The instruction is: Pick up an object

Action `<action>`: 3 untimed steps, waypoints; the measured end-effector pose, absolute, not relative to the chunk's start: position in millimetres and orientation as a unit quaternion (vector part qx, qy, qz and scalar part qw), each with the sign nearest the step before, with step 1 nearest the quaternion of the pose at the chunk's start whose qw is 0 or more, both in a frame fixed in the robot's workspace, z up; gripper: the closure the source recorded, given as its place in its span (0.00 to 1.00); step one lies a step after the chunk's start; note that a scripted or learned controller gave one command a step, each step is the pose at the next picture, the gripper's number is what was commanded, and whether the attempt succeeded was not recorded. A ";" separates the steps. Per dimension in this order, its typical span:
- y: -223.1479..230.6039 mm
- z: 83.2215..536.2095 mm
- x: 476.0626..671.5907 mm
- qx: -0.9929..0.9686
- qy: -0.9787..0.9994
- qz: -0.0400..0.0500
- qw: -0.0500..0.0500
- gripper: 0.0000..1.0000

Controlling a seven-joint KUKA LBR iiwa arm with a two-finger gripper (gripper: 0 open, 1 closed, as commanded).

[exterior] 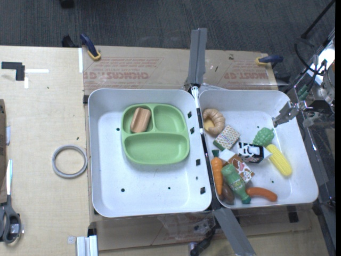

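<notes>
Claw: seen over the right bin, its state cannot be told.
Nearest toy: broccoli.

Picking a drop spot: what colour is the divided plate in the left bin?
Light green, seen in the camera view: plate.

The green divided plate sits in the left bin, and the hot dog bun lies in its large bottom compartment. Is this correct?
Not quite. The camera view shows the green divided plate in the left bin, but the hot dog bun lies in its upper-left small compartment, not the large bottom one. The rest of the statement is right.
</notes>
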State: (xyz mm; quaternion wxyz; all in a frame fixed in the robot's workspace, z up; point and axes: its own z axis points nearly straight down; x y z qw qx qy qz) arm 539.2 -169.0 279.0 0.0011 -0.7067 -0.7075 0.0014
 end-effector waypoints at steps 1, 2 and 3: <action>-158.9 129.0 496.0 -0.717 -0.697 0.001 0.002 0.00; -146.8 91.6 568.9 -0.696 -0.718 0.000 0.000 0.00; -149.6 100.8 569.0 -0.698 -0.716 0.001 -0.001 1.00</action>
